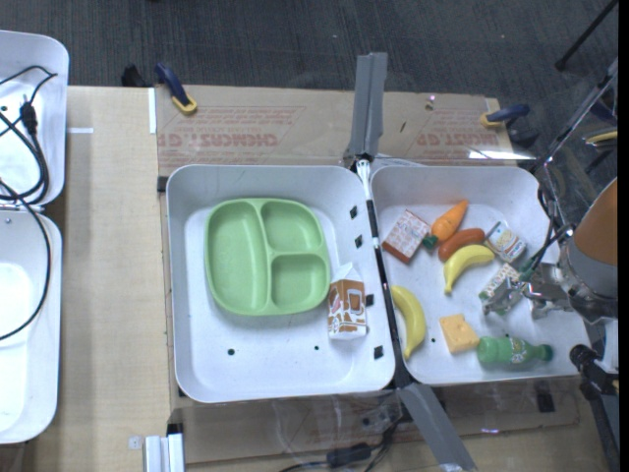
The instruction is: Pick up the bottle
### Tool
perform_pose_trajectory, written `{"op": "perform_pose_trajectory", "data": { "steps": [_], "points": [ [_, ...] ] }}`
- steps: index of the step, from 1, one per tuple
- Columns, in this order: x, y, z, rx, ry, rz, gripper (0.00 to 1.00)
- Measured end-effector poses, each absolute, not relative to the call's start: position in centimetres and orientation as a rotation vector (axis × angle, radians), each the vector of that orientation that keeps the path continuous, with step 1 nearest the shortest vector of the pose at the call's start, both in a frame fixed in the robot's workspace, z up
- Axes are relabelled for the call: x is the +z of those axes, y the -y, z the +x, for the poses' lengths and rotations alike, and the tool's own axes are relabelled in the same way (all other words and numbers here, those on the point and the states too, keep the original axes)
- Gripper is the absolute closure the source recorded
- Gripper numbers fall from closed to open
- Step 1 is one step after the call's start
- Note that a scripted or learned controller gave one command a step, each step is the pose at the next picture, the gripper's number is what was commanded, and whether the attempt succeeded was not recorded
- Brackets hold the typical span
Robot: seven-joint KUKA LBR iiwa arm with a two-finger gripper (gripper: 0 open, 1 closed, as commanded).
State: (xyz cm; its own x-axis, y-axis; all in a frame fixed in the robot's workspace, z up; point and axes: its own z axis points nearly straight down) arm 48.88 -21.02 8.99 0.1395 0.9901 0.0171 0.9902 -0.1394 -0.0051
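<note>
The green bottle lies on its side on the floor of the right bin, in the corner nearest the camera, with its pale cap pointing towards the arm. A yellow cheese wedge sits just beside the bottle's base, and beyond that wedge a banana lies along the bin's inner wall. Above the bottle the gripper hangs over the bin floor, apart from the bottle; whether its pincer is open or closed cannot be told, and the bottle is not in it. A small printed packet lies right at the gripper tip, too blurred to say whether they touch. Farther from the bottle are a second banana, a red sausage, a carrot, a red carton and a small box. The left bin holds a green divided plate and a brown carton.
</note>
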Motion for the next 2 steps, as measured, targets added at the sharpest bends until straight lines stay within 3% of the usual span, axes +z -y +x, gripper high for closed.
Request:
{"op": "perform_pose_trajectory", "data": {
  "steps": [1, 2],
  "points": [
    [8.92, 17.40, 47.72, 0.002, 2.544, -1.835, 0.00],
    [9.59, 17.44, 47.74, 0.003, 2.539, -1.838, 1.00]
  ]
}}
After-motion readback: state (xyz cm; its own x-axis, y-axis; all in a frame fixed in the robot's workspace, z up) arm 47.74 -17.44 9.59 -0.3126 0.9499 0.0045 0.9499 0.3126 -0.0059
